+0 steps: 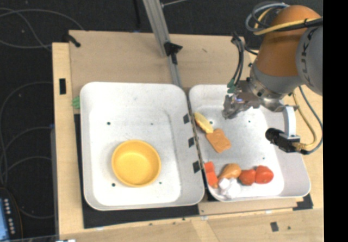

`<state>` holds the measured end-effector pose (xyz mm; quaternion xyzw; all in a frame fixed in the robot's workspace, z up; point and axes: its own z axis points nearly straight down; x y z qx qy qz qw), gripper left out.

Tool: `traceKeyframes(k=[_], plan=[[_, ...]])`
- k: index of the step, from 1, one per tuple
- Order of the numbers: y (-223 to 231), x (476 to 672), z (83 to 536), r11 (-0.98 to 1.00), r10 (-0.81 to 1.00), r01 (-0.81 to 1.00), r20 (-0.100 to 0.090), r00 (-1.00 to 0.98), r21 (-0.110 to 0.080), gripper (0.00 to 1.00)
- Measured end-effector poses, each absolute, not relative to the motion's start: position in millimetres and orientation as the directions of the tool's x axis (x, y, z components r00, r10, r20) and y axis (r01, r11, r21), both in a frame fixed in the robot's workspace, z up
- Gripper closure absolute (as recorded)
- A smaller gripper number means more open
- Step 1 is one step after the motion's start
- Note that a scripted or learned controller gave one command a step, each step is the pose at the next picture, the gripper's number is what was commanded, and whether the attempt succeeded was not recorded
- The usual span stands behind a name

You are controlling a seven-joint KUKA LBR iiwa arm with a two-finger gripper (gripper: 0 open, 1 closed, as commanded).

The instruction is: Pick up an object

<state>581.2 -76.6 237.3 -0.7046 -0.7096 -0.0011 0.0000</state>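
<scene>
Objects of the task lie in the right bin (283, 143): a yellow piece (204, 122) and a tan wedge (218, 141) touching it lie near the bin's left wall, and along the near edge sit an orange block (210, 173), a white lump (228, 187), a tan-orange rounded item (230, 170) and two red pieces (256, 175). The gripper (234, 106) hangs over the far part of the same bin, with bare bin floor beneath it; the yellow piece lies just to its left and nearer the camera, apart from it, and nothing is seen between the fingers. The gripper's tip appears dark and blurred, so its opening cannot be told. The left bin (98, 126) on the counter (109, 56) holds a yellow bowl (136, 162), upright, in its near half.
</scene>
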Motion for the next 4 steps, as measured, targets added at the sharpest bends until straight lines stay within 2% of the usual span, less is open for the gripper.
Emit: traceKeyframes(k=[3, 4], plan=[[84.7, 528.8, 227.7, 0.010, 1.000, 1.000, 0.003, -0.010, -0.001, 1.00], [80.8, 529.6, 227.4, 0.002, 1.000, 1.000, 0.002, -0.002, -0.001, 0.00]])
